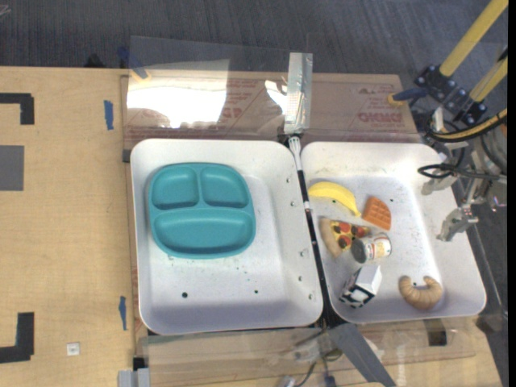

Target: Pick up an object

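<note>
My claw (456, 219) hangs over the right rim of the right white bin (403, 164), and I cannot tell whether it is wide or narrow; nothing shows held in it. Toward the view's left of it, in that bin, lie an orange ridged square (376, 214), a yellow plastic banana (334, 196), a toy pizza slice (342, 235) and a small silver-lidded jar (376, 248). Below the claw in the view rests a brown croissant (422, 291). Well apart, the left white bin (266, 289) bears a teal divided plate (201, 210).
</note>
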`<move>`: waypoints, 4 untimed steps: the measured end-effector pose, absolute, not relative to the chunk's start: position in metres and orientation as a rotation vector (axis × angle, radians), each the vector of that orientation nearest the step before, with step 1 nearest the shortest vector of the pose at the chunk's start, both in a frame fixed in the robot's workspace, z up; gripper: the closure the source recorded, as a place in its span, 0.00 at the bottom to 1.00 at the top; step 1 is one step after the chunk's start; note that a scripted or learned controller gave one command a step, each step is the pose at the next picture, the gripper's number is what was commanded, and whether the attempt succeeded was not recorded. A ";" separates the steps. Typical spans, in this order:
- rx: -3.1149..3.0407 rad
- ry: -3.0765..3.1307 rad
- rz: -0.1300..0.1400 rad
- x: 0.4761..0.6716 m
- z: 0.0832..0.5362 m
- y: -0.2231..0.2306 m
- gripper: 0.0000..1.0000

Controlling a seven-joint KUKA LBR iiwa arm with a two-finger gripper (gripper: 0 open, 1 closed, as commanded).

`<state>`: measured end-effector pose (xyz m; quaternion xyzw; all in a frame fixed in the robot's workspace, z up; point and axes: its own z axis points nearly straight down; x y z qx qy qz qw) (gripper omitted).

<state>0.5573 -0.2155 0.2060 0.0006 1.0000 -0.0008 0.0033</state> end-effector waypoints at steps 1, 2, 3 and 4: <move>-0.172 3.122 -0.004 0.600 0.090 -0.151 0.00; -0.170 3.110 -0.010 0.603 0.104 -0.152 1.00; 0.333 3.111 0.004 0.609 0.189 -0.049 1.00; 0.829 3.026 0.007 0.616 0.186 0.075 1.00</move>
